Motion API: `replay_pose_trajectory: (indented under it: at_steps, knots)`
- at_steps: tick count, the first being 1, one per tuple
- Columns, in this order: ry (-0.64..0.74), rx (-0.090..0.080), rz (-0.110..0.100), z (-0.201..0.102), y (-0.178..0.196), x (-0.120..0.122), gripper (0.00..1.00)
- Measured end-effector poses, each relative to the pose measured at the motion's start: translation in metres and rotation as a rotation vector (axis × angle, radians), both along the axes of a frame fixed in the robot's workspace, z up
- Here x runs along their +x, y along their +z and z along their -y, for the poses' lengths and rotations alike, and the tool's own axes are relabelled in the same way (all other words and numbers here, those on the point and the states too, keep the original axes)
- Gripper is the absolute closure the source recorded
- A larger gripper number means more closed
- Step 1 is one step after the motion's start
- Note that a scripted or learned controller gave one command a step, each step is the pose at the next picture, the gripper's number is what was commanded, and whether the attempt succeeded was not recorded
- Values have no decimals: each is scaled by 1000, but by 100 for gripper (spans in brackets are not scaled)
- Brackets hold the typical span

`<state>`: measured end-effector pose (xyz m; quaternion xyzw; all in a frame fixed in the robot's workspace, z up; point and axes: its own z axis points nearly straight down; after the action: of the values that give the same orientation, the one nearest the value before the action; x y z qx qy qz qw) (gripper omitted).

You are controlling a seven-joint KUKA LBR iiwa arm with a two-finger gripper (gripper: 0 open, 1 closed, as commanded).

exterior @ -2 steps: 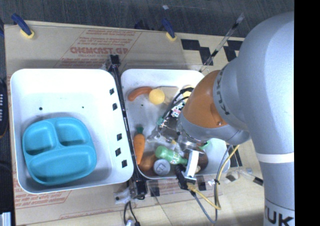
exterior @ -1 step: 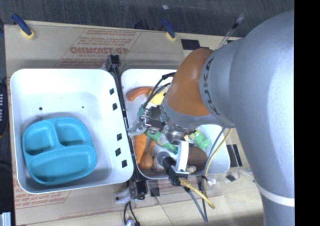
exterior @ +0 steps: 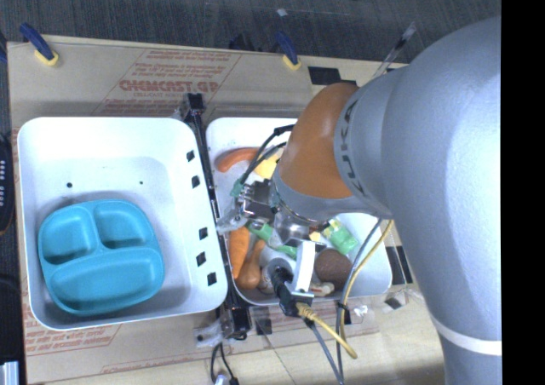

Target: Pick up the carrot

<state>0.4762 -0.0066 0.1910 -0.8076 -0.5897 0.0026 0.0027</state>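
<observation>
The carrot (exterior: 242, 257) is showing as a stubby orange piece, browner toward its lower end, lying in the right bin (exterior: 372, 283) along its left wall. The gripper (exterior: 274, 238) is hanging just to the carrot's right, with the arm's wrist covering much of it, so I cannot tell its state. A blue divided tray (exterior: 100, 252) is sitting in the left bin (exterior: 51, 140).

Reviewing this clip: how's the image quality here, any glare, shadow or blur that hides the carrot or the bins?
Camera view: even light, no strong glare; the left bin is bright white but keeps detail; the blue tray casts a soft shadow. The arm close to the lens looks slightly soft and blocks much of the right bin; the carrot shows in part, reasonably sharp.
</observation>
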Motion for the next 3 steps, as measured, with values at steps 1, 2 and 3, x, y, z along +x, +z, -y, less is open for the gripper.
replay_pose_trajectory:
  at_steps: [1, 2, 3]
  knots:
    - [97, -1, 1, 16, 0, 100, 0]
    - [-45, 0, -4, 48, 0, 38, 0]
    - [-162, -1, -1, 32, 0, 64, 0]
